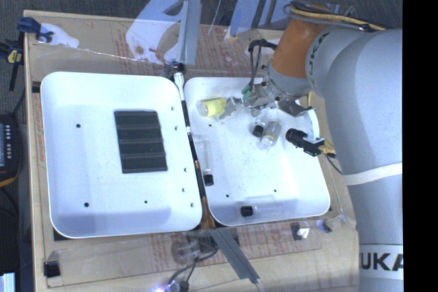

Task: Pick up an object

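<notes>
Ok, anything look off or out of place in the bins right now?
Nothing spilled or damaged. The small items, including the yellow piece, crowd the right bin's upper part beside the gripper; the left bin has just a dark ridged block.

White bins, a black ribbed block, a yellow object, grey-and-orange arm.

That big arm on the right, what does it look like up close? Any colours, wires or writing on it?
The robot arm is built of thick, rounded, light grey segments with a smooth shell. An orange band rings it just above the wrist. Thin cables, dark and yellowish, loop over the top of that band. Black letters "UKA" show near the lower edge. The gripper is a small metal and black assembly.
</notes>
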`<state>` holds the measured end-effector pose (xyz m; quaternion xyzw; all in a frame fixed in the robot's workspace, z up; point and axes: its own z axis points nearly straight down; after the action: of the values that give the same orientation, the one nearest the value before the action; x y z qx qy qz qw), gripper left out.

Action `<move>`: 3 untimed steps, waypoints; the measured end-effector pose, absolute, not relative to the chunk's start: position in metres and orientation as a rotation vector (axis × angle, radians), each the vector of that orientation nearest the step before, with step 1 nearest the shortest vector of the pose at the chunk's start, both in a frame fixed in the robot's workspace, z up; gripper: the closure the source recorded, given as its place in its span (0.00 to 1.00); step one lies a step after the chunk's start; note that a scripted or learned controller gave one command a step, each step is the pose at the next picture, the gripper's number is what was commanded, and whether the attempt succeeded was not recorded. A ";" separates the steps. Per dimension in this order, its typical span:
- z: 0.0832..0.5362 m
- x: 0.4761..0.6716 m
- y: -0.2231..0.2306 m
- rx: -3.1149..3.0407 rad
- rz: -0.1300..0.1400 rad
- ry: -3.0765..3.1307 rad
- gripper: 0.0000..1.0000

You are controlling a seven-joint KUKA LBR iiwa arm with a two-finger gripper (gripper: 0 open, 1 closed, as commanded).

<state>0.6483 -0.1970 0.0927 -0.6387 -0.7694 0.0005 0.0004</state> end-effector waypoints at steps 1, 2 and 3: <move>0.092 0.656 -0.118 -1.964 0.009 -2.448 0.00; 0.093 0.657 -0.183 -2.032 0.002 -2.395 0.00; 0.093 0.658 -0.209 -2.027 0.000 -2.400 0.00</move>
<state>0.6577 -0.2091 0.0935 -0.6452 -0.7640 -0.0001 -0.0001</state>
